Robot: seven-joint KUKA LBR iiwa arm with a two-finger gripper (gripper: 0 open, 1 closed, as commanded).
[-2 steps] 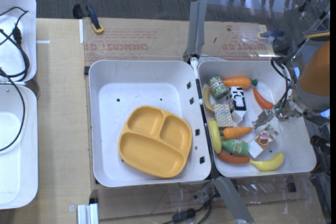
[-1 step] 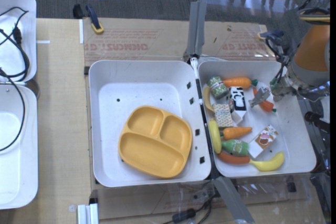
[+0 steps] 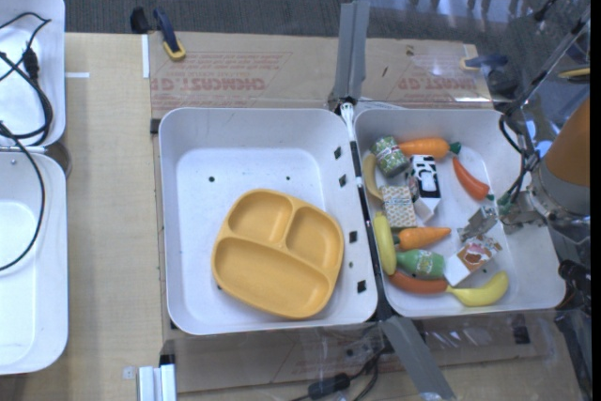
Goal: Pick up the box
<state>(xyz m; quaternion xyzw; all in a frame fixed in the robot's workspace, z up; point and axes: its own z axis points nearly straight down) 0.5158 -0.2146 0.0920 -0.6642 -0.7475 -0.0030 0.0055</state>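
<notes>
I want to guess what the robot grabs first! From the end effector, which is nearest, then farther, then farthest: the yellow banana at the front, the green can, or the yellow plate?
Judged from the camera view:
1. Yellow banana: front of the right bin, nearest the end effector.
2. Green can: back left of the same bin.
3. Yellow plate: in the left bin, farthest.

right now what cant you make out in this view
- Gripper: too small and cluttered in the camera view to tell open from shut, or whether it touches anything.
- Box: its black-and-white label is too small to read.
- Arm: cut off by the right edge.
- Small carton: print too blurred to read.
</notes>
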